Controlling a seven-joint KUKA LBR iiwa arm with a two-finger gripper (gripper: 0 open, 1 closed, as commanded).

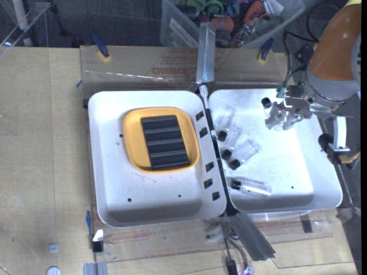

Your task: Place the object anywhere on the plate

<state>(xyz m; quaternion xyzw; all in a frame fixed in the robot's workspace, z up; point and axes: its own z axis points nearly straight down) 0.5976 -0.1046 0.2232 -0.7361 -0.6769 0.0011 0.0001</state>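
A yellow plate [132, 133] lies in the left bin [109, 205]. A black ribbed rectangular object [165, 142] rests flat on it and covers most of its middle. My gripper [281, 118] hangs over the far right part of the right bin [321, 196], well away from the plate. Nothing can be made out in the gripper. The grey arm with its orange band [338, 39] comes in from the upper right.
Several clear small bottles with black caps lie in the right bin's left half, among them one at the far left [226, 119], one mid-left [246, 150] and one near the front [252, 185]. A divider wall with black clips [207, 148] separates the bins. A clear tub of colourful items [229, 7] stands behind.
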